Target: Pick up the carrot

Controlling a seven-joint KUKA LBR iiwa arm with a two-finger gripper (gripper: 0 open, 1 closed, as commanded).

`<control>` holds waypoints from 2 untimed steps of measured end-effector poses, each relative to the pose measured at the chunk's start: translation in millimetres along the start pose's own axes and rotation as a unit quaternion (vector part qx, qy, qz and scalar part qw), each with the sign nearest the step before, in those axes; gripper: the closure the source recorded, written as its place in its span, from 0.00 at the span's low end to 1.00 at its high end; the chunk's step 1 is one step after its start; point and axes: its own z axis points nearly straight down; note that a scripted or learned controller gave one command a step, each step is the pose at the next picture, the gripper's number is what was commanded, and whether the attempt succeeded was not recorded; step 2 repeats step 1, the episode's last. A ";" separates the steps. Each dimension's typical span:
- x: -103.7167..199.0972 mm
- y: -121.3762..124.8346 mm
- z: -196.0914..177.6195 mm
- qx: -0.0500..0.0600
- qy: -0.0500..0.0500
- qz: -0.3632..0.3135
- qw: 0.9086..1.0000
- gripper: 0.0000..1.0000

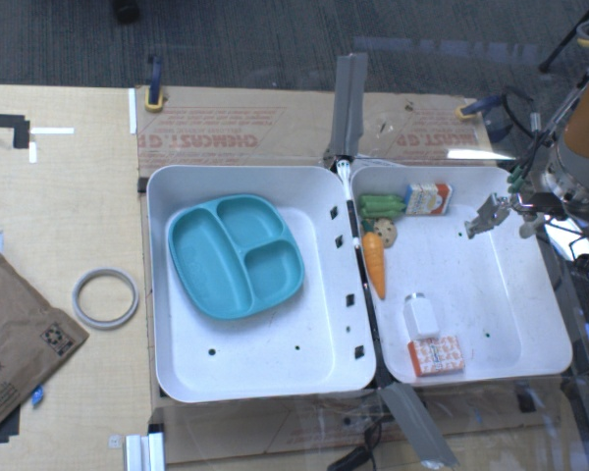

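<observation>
Nearest the camera, at the front of the right bin point(545, 346), a small red-and-white packet point(436, 355) lies flat, with a white rounded block point(421, 315) just behind it. Further back, the carrot point(374, 261) rests against the left wall of that same bin, close to the divider between the two bins. Its long axis runs roughly front to back in the view: the thick top end lies toward the rear, touching or almost touching a small round cookie-like piece point(383, 232), and the narrow tip points toward the front of the bench point(39, 184). A green vegetable point(381, 205) and a small carton point(427, 199) sit behind it near the back wall. The tool point(489, 214) hangs over the right side of the same bin, well apart from the carrot, so the carrot lies off to its left in the view and slightly nearer the front. It is too small and dark to judge how far it is parted, and nothing appears between its tips. As I judge it, the coming move calls for a crossing of the bin toward the left wall and a grip set across the carrot's width. The wall beside it leaves little room on that side. A blue divided plate point(236, 255) sits in the left bin point(162, 292).
</observation>
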 end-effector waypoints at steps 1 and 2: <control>73.3 -40.4 -19.7 0.000 0.000 -0.108 0.994 0.00; 73.3 -40.4 -19.7 0.000 0.000 -0.108 0.994 0.00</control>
